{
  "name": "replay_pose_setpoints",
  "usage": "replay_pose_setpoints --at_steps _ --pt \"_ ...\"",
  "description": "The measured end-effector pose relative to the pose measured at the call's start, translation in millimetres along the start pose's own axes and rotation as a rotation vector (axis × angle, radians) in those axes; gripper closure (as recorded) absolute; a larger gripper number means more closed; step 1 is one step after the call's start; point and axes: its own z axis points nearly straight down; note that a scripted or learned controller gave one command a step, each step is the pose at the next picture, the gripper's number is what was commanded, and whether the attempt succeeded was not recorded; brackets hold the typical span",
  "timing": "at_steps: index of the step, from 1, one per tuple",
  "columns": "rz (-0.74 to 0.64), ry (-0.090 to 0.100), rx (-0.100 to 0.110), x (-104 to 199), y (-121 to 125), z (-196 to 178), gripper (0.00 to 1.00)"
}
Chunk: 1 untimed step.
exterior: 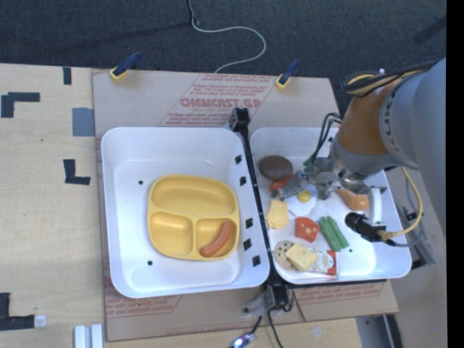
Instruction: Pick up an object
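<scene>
Dark carpet point(87, 20) behind; wood bench point(43, 216) w/ cardboard sheet point(210, 100).

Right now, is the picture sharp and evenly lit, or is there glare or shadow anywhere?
Camera view: lighting is soft and even, with no harsh glare on the white bins; the yellow tray casts only a faint shadow; the arm looks slightly blurred, and small items near the pincer are hard to resolve.

Grey arm with orange band reaching from right, claw point(304, 185) pointed low
</scene>
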Motion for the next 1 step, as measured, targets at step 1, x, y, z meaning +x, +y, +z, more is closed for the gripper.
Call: replay_pose_setpoints --at_steps 1 --pt "-0.001 0.0 -0.004 0.9 -0.1 19.0 0.0"
